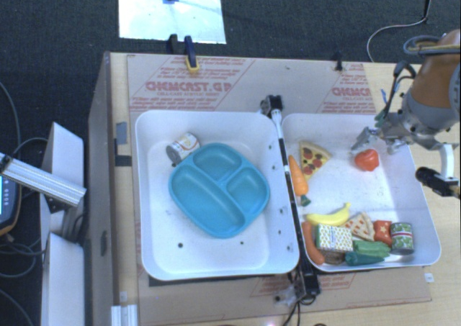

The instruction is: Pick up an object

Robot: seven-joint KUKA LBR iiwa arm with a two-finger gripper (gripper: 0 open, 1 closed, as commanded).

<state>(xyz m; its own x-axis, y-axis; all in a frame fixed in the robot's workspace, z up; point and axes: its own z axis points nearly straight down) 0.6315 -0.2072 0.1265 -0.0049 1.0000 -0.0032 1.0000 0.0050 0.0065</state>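
My gripper (374,143) hangs over the back of the right bin (403,195), its grey fingers spread open. A red tomato (366,160) lies on the bin floor just in front of the fingertips, with nothing gripped between them. Left of it lies a pizza slice (314,156), and a carrot (297,175) rests against the bin's left wall. A banana (330,215) and a pile of toy food, including a can (402,237) and a green vegetable (369,251), crowd the front edge.
The left bin (155,195) holds a blue divided plate (218,189) and a small can (182,147) lying on its side at the back left. A ridge (282,173) separates the two bins. The middle of the right bin's floor is bare.
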